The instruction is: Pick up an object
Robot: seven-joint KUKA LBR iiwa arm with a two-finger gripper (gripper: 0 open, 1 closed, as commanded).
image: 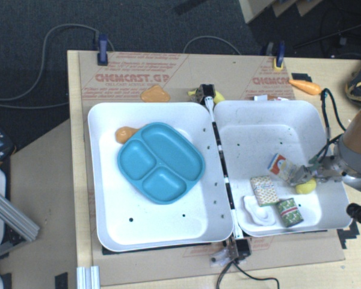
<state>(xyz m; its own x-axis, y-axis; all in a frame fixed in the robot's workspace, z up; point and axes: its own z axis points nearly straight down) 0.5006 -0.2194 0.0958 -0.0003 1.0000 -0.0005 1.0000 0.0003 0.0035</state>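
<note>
**Bench inventory: two white bins, arm entering at 3 o'clock**

Nearest the camera, in the right bin [271, 110] toward 5 o'clock: a white moulded piece [260, 212] against the near wall; just beside it, a small green patterned packet [289, 212], tilted; touching the white piece on its far side, a pale checked packet [265, 190].

Next out, at about 4 o'clock: a yellow rounded object [306, 187], lying against the tip of the gripper [301, 174]. The gripper is small and partly blurred here; how far its jaws stand apart cannot be told, nor whether the yellow object sits between them. The grey arm [356, 152] runs off the frame at 3 o'clock.

Just beyond the gripper, toward the bin's middle: a small red, white and blue carton [277, 163], tilted.

Left bin [105, 161], around 9 o'clock to centre: a blue three-compartment tray [160, 161], set at a diagonal on the bin floor. An orange rounded object [125, 134] touches the tray's far left edge, partly under it.

Farthest, on the brown board [132, 74] behind the bins: an orange lump [154, 93] at about 11 o'clock; a black and yellow clip [206, 93] at 12 o'clock, where the bins meet; two blue clamps [101, 47] on the board's far edge; an orange carrot-shaped toy [305, 87] at about 2 o'clock.
</note>
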